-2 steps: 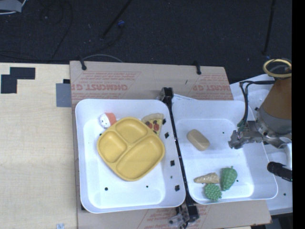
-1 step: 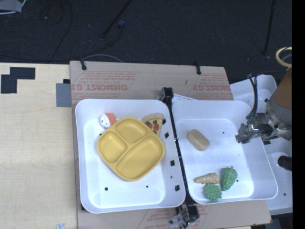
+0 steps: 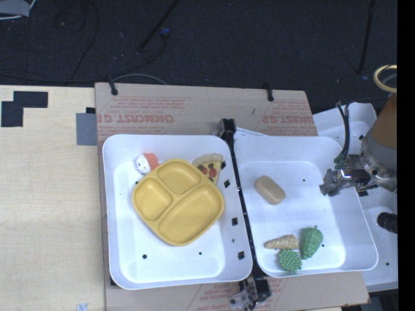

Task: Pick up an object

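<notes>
Tan bar (image 3: 269, 190) lies flat in right bin (image 3: 363, 238), long axis slanting upper-left to lower-right; gripper (image 3: 336, 181) nearby, grip unclear.

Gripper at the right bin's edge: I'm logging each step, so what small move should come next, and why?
Probably a short reach toward the view's left, to bring the gripper over the tan block. It sits at the right bin's far-right side with nothing between its fingers, and the block lies alone with bare floor around it, unlike the green pieces bunched together.

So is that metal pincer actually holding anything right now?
Nothing. The pincer hangs over the right white bin near its right wall, apart from the tan oval block.
</notes>
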